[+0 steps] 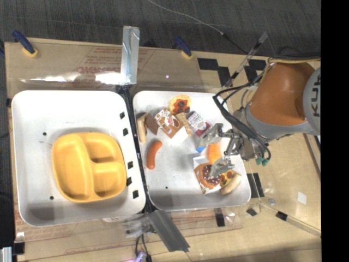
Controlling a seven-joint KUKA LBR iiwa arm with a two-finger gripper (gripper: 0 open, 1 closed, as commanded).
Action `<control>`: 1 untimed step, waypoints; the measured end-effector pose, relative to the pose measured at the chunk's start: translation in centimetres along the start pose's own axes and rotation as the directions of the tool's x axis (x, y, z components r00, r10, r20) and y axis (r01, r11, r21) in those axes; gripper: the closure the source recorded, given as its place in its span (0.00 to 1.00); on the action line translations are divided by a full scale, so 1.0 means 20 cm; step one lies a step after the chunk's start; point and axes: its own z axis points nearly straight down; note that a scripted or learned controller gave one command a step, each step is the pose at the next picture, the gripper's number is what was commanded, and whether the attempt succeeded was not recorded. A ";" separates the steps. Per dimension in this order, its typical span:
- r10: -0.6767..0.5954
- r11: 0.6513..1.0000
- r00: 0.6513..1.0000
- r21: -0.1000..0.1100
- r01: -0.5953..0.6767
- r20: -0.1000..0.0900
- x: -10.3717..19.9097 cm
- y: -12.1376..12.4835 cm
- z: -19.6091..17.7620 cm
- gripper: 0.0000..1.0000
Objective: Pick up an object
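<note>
Gripper (218, 149), finger state impossible to tell, hangs over glossy plastic toy food at the right bin's (180, 198) lower right; a smooth sausage (154, 154) lies centre-left, a compartmented yellow tray (89, 165) left.

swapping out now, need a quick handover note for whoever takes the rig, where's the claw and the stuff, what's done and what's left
Claw: low in the right bin, over the cluster of toy food at its right side. Whether it has closed on anything cannot be told from this view.
Things: an orange piece and a pizza slice lie right by the claw; a sausage lies alone near the bin's left side; more small pieces sit along the top. The yellow divided tray is in the left bin.
Done: the arm has reached the pile.
Left: confirm a grasp and lift one object.
</note>
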 end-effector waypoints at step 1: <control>0.078 0.997 0.997 0.001 -0.078 0.007 -0.12 -0.04 0.39 0.00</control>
